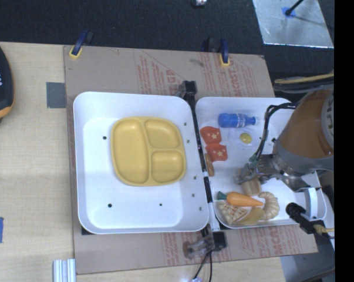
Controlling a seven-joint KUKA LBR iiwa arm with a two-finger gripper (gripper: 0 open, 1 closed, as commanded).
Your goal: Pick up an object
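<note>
Hovering gripper point(251, 175) just above carrot point(245, 200) in right bin point(235, 106)

Bench point(30, 175) under cardboard sheet point(165, 69), two bins point(83, 157)

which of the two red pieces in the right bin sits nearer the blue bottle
The upper red tomato-like slice, just left of the blue plastic bottle; the other red piece lies lower.

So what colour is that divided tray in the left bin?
Pale yellow; the divided tray shows best in the camera view.
</note>
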